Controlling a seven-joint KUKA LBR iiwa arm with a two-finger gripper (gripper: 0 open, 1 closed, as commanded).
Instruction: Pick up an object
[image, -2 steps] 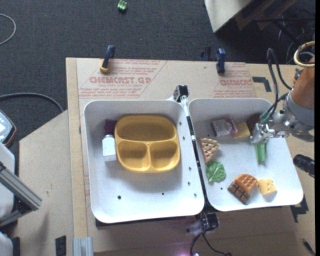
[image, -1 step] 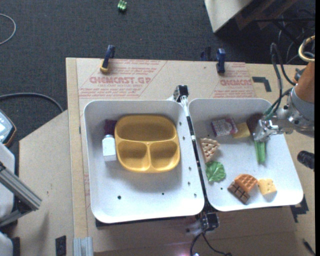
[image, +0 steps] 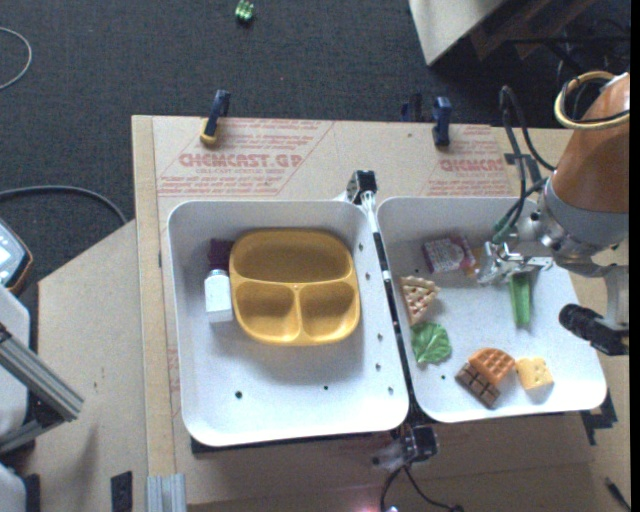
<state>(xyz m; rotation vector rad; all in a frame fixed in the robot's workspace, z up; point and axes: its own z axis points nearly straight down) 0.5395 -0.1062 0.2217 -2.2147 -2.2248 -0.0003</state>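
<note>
Camera view: the arm (image: 590, 170) reaches in from the right, and its gripper (image: 508, 262) is low over the far part of the right bin (image: 590, 395). How far the jaws stand apart I cannot tell from here, and nothing shows clearly between them. A green stick (image: 522, 300) lies just below the gripper, perhaps touching it. A wrapped packet (image: 447, 253) lies to its left. A pizza slice (image: 418, 296), leaf (image: 431, 343), waffle (image: 486, 374) and cheese wedge (image: 535, 374) rest nearer. The left bin (image: 200, 400) has a yellow tray (image: 294, 287) and a small white bottle (image: 218, 296). Judgement: nothing is lifted yet; grasp and lift remain.
</note>
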